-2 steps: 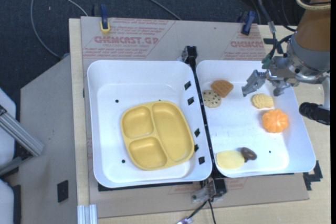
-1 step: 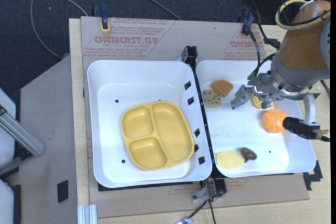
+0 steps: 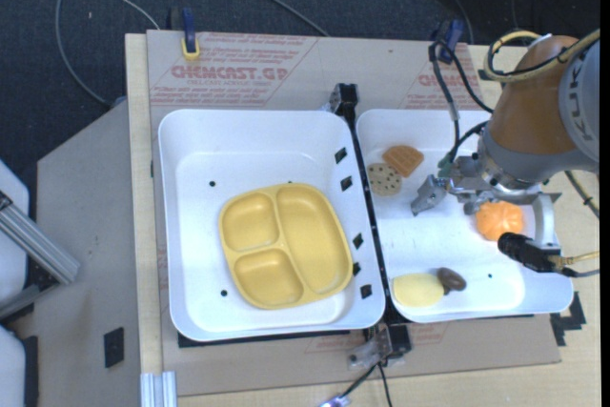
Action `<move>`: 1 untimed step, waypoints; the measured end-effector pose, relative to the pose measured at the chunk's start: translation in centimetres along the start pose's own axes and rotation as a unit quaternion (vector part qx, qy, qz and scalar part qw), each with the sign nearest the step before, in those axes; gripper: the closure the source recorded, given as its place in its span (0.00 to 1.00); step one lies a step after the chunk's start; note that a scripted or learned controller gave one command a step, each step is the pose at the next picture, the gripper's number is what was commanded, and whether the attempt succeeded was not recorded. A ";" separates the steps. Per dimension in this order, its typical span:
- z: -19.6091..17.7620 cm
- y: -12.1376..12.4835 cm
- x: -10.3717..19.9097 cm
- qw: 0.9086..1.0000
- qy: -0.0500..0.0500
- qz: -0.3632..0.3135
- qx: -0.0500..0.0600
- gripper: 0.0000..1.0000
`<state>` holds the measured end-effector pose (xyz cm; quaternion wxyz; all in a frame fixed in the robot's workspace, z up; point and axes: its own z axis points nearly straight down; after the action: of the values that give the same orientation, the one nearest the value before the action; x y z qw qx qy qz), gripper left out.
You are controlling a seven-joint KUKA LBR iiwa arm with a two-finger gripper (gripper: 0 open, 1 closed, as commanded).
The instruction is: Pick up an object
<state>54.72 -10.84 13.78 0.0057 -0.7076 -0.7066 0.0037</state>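
**Nothing lifted yet**

Near the right bin's (image 3: 562, 300) front edge lie a pale yellow piece (image 3: 417, 290) and brown lump (image 3: 451, 279). Mid-bin, my pincer (image 3: 477, 195) hangs beside the orange fruit (image 3: 499, 220); its grip I cannot tell. At the far edge, a waffle (image 3: 403, 159) and cookie (image 3: 383, 177) wait.

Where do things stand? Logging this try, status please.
Gripper low in right white bin. Round orange fruit lies beside the wrist, not gripped. Tan waffle piece and speckled round cookie close by.
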 end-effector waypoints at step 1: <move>5.3 -0.1 0.1 1.000 0.000 0.000 -0.002 0.00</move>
<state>54.56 -10.76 8.44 0.0040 -0.7073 -0.7069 0.0019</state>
